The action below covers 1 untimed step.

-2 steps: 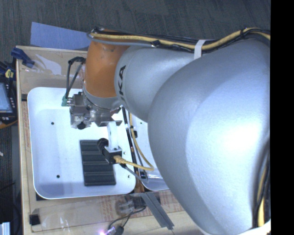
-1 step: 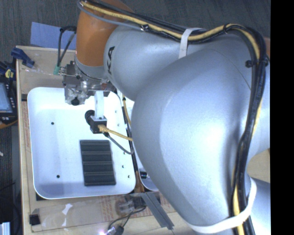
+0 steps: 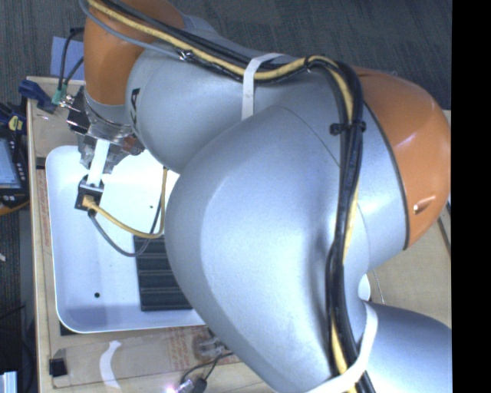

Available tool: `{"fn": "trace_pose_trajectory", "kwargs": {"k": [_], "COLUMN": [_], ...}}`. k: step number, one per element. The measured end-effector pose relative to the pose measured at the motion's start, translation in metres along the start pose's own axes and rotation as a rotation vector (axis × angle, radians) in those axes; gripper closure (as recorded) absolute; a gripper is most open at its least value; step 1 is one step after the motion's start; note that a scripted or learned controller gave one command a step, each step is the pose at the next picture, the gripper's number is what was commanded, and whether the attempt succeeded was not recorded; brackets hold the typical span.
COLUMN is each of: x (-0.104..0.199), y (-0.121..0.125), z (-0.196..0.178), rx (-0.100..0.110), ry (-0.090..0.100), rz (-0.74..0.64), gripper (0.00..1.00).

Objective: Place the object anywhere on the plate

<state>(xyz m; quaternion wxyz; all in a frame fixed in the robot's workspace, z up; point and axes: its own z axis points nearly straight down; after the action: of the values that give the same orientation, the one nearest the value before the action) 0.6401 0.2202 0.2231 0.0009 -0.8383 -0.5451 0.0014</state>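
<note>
Apparently at pick-up, the gripper (image 3: 103, 152) is hovering over the white bin (image 3: 75, 261), grip state impossible to tell, with descent toward the dark ribbed slab (image 3: 161, 280) probably coming next.

Arm (image 3: 268, 230): smooth pale grey shell across the centre and right of the frame. It has an orange band (image 3: 103, 54) at upper left and a second orange section (image 3: 414, 153) at the right edge.
Cables (image 3: 347, 153): one black and one yellow, run side by side over the grey shell and bound by plain white ties (image 3: 249, 84).
Bin (image 3: 69, 253): uniform white, at left, with one small dark speck (image 3: 97, 295) on its floor.
Ribbed pad (image 3: 157, 280): dark grey to black, marked with parallel ridges.
Bench (image 3: 153, 357): pale tan wood with faint grain, lower left, bearing a curved white strip (image 3: 111, 361).
Floor (image 3: 307, 23): dark grey, finely textured, along the top.
</note>
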Motion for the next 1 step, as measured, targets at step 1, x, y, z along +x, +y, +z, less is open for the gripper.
{"fn": "trace_pose_trajectory", "kwargs": {"k": [1], "x": [-0.0615], "y": [0.0242], "z": [-0.0129], "rx": [0.004], "ry": [-0.002], "rz": [-0.273], "gripper": [1.0]}}
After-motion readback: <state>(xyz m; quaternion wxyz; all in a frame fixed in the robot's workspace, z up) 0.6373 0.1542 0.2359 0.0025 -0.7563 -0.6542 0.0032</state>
